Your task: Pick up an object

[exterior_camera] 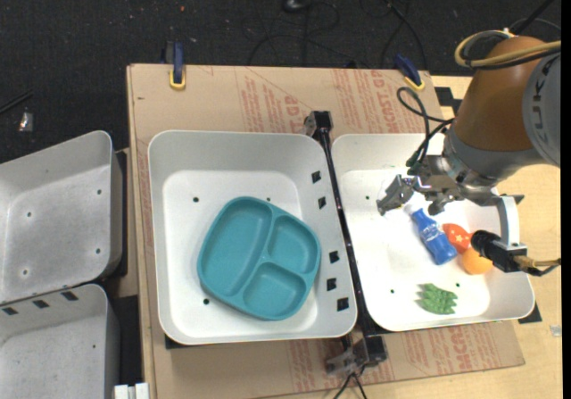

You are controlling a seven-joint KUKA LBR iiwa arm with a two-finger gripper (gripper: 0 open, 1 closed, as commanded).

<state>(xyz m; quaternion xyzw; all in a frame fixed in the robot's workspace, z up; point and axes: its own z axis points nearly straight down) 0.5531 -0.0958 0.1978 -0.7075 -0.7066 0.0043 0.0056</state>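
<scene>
Left white bin [169, 165]: floor largely covered by a teal three-compartment plastic plate [259, 257]; bare margin was left along the upper wall. Right white bin [375, 299]: a blue bottle [432, 237], orange object [471, 254] and green leafy piece [437, 298] were clustered toward the right; the left floor was open.

We see an arm [508, 120] with a broad orange band, rounded and glossy, above a grey wrist section. Part of dark lettering shows on the grey casing at the far right. Black cables loop beside the wrist, above the fingers. The gripper [412, 196] is dark grey metal with angular fingers.
</scene>
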